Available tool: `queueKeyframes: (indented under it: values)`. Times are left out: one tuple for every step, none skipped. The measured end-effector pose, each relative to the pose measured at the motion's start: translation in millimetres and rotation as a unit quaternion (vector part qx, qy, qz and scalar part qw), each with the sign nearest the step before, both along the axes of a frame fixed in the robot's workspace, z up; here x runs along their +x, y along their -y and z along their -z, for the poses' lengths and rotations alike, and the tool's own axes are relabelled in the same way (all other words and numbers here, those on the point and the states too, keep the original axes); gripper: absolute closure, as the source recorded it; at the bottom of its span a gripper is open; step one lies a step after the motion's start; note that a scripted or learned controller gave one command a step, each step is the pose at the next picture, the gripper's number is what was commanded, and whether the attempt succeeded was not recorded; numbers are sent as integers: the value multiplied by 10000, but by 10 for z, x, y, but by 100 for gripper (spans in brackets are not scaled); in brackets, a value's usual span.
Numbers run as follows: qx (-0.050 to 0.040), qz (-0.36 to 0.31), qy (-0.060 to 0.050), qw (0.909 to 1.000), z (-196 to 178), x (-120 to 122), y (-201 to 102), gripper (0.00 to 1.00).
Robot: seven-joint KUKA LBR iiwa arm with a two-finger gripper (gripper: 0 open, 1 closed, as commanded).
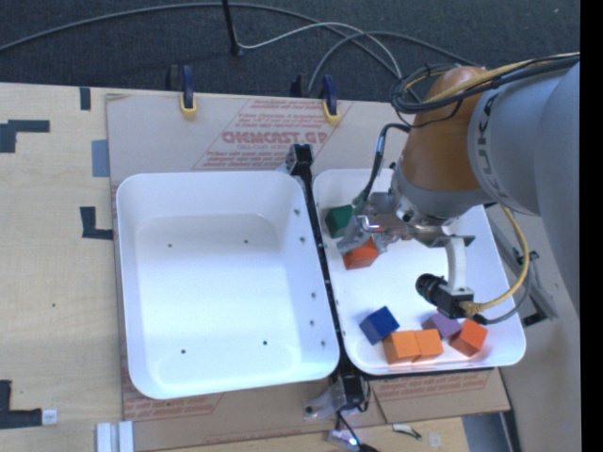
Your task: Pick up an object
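The arm point(490, 149) reached in from the right and hung over the right bin point(509, 347), its gripper point(366, 232) low near that bin's left wall. An orange-red block point(360, 255) sat just under the fingertips, and a green block point(338, 219) lay just beside them, toward the divider between the bins. Whether the fingers were open or closed on the orange-red block could not be told from where I stood; the wrist hid them.

Toward the near edge of the same bin lay a blue block point(379, 324), an orange block point(412, 345), a purple block point(441, 326) and a second orange-red block point(469, 337), the last three crowded close together. The left bin point(127, 281) stood alongside, both bins resting on a cardboard sheet point(254, 130) clamped to the bench.
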State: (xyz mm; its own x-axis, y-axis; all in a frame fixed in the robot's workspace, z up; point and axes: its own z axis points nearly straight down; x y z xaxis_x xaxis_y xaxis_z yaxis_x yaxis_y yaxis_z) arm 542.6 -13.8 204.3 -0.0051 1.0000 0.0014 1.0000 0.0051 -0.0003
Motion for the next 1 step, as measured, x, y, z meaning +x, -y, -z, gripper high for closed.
queueKeyframes:
  values:
    - [0, -10, -11, 10000, 148, -293, -770, 100]
